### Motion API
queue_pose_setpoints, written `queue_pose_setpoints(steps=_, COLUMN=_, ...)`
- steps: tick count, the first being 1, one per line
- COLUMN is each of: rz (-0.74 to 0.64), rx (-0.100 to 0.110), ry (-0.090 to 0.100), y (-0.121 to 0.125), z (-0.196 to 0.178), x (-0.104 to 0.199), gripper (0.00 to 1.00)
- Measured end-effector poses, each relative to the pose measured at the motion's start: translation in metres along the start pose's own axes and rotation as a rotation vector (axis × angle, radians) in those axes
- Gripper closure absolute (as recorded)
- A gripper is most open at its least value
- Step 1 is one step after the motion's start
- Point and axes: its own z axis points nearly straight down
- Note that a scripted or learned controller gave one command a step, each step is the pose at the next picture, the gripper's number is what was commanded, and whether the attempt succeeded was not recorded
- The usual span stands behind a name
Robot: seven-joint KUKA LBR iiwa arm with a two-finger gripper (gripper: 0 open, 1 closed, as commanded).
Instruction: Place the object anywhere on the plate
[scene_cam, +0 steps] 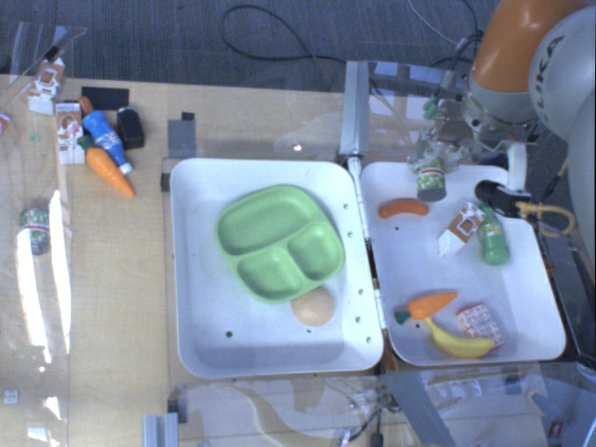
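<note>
Green plate bare in left bin, end effector over small can in right bin, clamped-or-apart state unreadable; placement pending.

One fixed cam above bench, slanted down, prob mid-range; both bins in frame.

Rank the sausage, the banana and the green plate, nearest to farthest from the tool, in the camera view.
From the tool, over the right bin's far edge:
1. Sausage, right bin, far left part.
2. Green plate, left bin.
3. Banana, right bin, near edge.
Plate and banana are close; that order is unsure.
</note>
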Motion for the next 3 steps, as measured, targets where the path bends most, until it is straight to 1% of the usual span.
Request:
queue_pose_setpoints(steps=1, rz=-0.08, rx=0.002, ry=0.003, y=-0.002, z=0.023, x=0.099, gripper=1.0)
queue_pose_setpoints(steps=2, rz=-0.468, rx=0.0, ry=0.003, y=-0.029, z=0.041, x=0.154, gripper=1.0)
queue_pose_setpoints(steps=3, rz=-0.468, rx=0.0, ry=0.003, y=-0.029, z=0.04, x=0.153, gripper=0.0)
